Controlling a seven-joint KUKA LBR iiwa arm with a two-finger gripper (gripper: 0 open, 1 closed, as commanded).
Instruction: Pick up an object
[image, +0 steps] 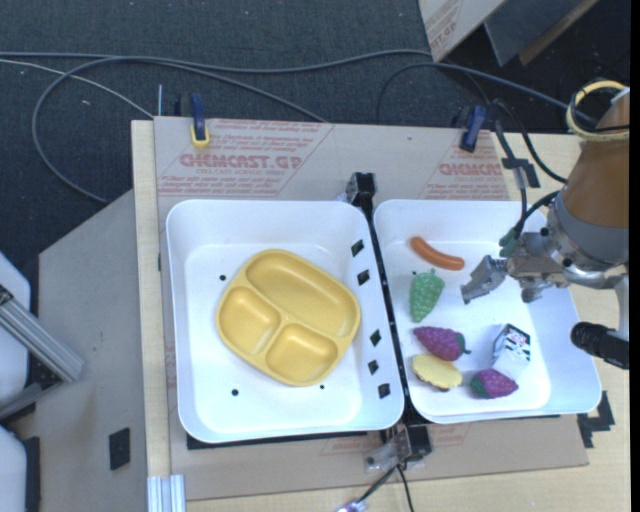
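Note:
The right bin (560, 395) holds several toy foods. An orange sausage (437, 253) lies at its far left, with a green bunch of grapes (426, 295) just below it. Nearer the front are a purple fruit (440, 342), a yellow piece (436, 373), a red raspberry (494, 383) and a small white and black carton (511, 346). My gripper (505, 287) hovers over the middle of this bin, above the carton and right of the grapes. Its fingers (479, 282) are spread, with nothing between them.
In the left bin (190, 330) lies a yellow divided plate (288, 315). A black divider (375, 300) with clips runs between the bins. The grey and orange arm (600, 200) comes in from the right, over the right bin's far corner. Cables cross the floor behind the bench.

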